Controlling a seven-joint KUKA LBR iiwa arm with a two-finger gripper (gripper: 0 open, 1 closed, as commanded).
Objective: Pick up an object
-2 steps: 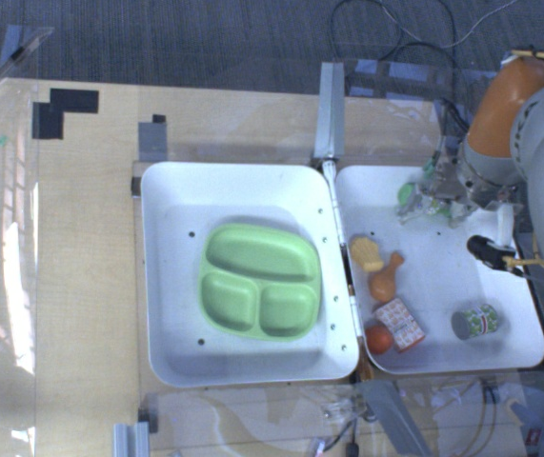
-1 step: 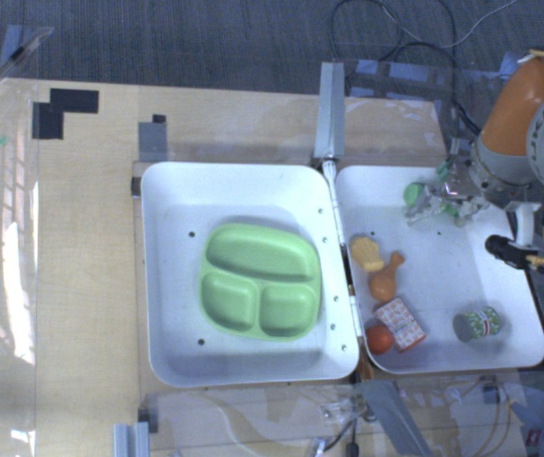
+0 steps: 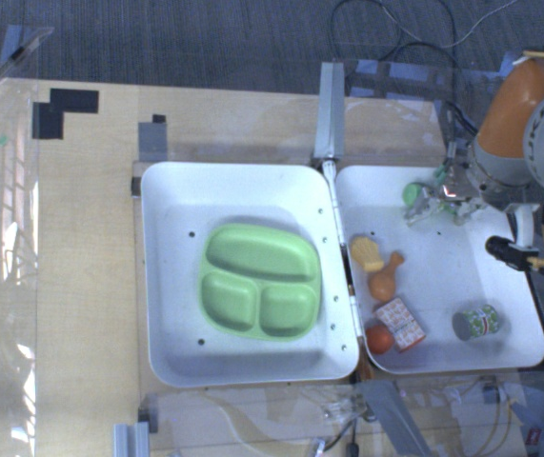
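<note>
Gripper (image 3: 440, 201) sits low in the right bin (image 3: 510, 350), at its far end, right beside a small green object (image 3: 412, 193); likely lining up a grab. Finger state can't be judged. Other candidates cluster nearer: yellow piece (image 3: 366, 252), red-patterned box (image 3: 400, 323), can (image 3: 477, 322).

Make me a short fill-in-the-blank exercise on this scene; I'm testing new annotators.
1. The green divided tray lies in the ____ bin.
2. The tray has ____ compartments.
3. The gripper is over the far part of the ____ bin, beside a small green object.
4. The small can lies on its ____.

Missing words: left; three; right; side
</note>
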